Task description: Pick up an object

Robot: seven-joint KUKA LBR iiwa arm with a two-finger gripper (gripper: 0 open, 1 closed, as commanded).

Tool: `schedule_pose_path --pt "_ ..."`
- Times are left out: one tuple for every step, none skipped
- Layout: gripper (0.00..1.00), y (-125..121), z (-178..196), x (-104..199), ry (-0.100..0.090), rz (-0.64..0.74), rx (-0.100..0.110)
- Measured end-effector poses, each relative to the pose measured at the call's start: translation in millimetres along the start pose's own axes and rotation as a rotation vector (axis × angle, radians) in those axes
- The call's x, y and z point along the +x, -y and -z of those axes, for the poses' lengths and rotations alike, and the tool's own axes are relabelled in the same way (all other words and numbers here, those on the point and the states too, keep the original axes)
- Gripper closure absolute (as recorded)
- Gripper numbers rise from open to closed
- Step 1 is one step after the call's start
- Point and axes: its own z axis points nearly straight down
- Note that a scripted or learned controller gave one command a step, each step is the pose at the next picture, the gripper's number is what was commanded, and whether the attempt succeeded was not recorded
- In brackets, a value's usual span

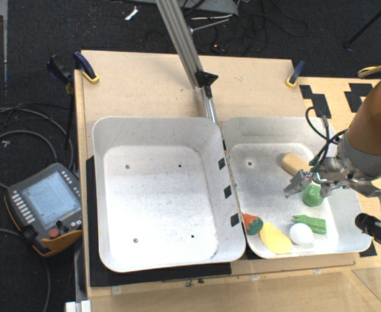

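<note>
Wooden desk carries two white bins; right bin crowded — claw, fingers spread, over green ball, tan block beside, white ball and yellow piece nearby.

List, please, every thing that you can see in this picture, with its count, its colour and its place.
bins: two, white, side by side on the bench
block: one, tan, right bin, upper middle
round object: one, green, right bin, at the end effector
long object: one, green, right bin, lower right
ball: one, white, right bin, near front edge
banana-like object: one, yellow, right bin, front
small object: one, orange and green, right bin, front left corner
handheld controller: one, grey and orange, floor at left
clamps: two, blue and yellow, bench back corners
arm: one, grey and orange, from right
end effector: one, grey, over right bin
</note>
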Motion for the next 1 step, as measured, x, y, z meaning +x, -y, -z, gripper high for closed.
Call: schedule_pose_path --pt "0.0 -0.9 1.7 0.1 0.0 -0.001 -0.004"
